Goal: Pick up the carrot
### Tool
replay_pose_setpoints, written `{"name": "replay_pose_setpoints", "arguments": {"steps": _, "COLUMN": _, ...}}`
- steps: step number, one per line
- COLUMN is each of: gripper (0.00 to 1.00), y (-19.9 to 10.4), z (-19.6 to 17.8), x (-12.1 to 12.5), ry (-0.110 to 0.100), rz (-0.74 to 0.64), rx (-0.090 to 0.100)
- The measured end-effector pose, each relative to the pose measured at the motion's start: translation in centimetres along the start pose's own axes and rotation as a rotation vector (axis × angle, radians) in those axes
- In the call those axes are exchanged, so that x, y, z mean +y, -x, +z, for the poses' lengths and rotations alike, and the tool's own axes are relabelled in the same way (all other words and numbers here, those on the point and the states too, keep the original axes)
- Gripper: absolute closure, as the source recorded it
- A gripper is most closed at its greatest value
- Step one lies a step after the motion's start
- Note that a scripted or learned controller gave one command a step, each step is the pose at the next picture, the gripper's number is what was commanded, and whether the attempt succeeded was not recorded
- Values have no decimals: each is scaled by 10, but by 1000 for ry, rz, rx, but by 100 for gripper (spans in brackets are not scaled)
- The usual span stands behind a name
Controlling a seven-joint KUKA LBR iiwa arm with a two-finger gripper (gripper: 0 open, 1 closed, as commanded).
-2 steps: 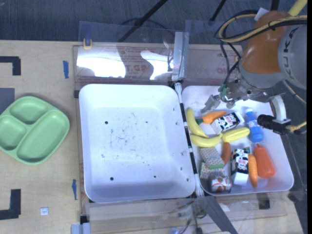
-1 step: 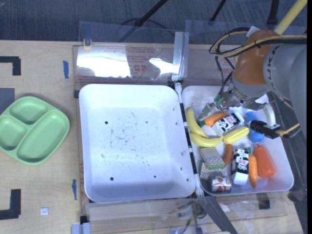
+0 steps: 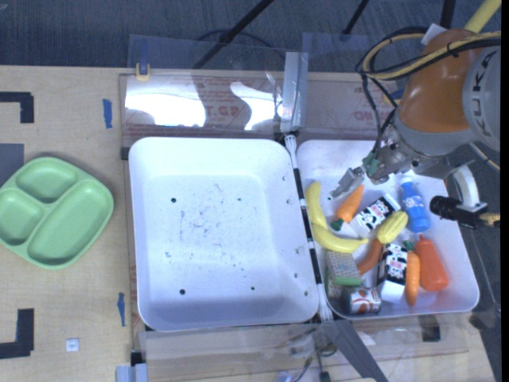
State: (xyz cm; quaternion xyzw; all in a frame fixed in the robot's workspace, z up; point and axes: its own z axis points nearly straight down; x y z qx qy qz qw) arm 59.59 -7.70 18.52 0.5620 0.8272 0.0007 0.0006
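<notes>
The arm is reaching in from the right over the right-hand bin (image 3: 453, 297), orange band high in the corner, and the gripper (image 3: 355, 177) is down low near the bin's upper middle. Its fingers (image 3: 343, 185) look slightly parted, and right beneath their tips sits a small carrot (image 3: 348, 204), orange with a green stub at its lower end, tilted up toward the gripper. The tips are at the carrot's upper end, touching or nearly so; whether they actually grip it, I cannot tell from this angle.

Just left of the gripper and below it, a yellow banana (image 3: 322, 223) curves down along the bin's left wall. Below the gripper, past the carrot, lies a black-and-white cow-patterned carton (image 3: 372, 212), with a yellow lemon-like piece (image 3: 392, 227) beside it. To the gripper's right stands a blue bottle (image 3: 413, 205). Further down and to the right, well clear of the fingers, more orange pieces: a second carrot (image 3: 412, 277) standing lengthwise and a fatter orange-red vegetable (image 3: 432, 265) just beside it. A small can (image 3: 364, 300) lies at the bin's bottom edge.

Away to the gripper's left, the left-hand bin (image 3: 215, 221) shows its bare white floor, and far left on the bench sits a green divided plate (image 3: 52, 211).
</notes>
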Motion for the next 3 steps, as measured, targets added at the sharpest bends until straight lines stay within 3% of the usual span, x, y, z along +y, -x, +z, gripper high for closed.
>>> {"name": "replay_pose_setpoints", "arguments": {"steps": 1, "gripper": 0, "y": 27, "z": 97, "x": -11, "ry": 1, "rz": 111, "rx": -1}}
{"name": "replay_pose_setpoints", "arguments": {"steps": 2, "gripper": 100, "y": 28, "z": 86, "x": -10, "ry": 5, "rz": 113, "rx": -3}}
{"name": "replay_pose_setpoints", "arguments": {"steps": 3, "gripper": 100, "y": 93, "z": 11, "x": -9, "ry": 0, "rz": 173, "rx": -2}}
